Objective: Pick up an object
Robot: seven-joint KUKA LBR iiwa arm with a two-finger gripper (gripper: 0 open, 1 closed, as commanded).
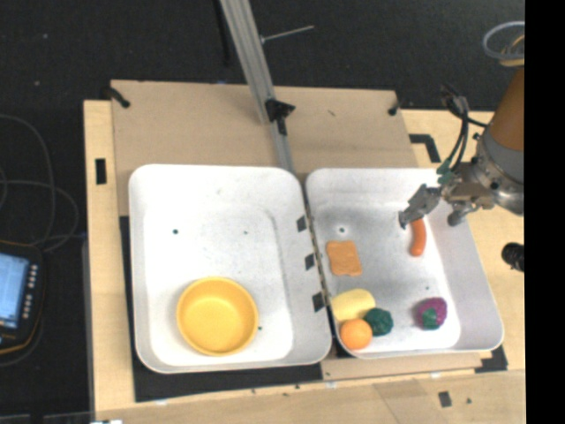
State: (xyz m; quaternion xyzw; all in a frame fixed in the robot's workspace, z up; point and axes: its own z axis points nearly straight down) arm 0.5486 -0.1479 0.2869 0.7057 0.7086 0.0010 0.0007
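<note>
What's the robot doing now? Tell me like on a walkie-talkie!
Gripper over right white bin, jaws open, holding nothing. Small orange carrot-shaped toy just below it, lying loose. Nothing in the way; other toys sit at bin's near edge.

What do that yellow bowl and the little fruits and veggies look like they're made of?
The yellow bowl looks like smooth matte plastic: even colour, rounded rim. The orange ball, green piece and purple piece look like toy food, probably plastic or rubber given their saturated colours, though that is uncertain at this size.
</note>
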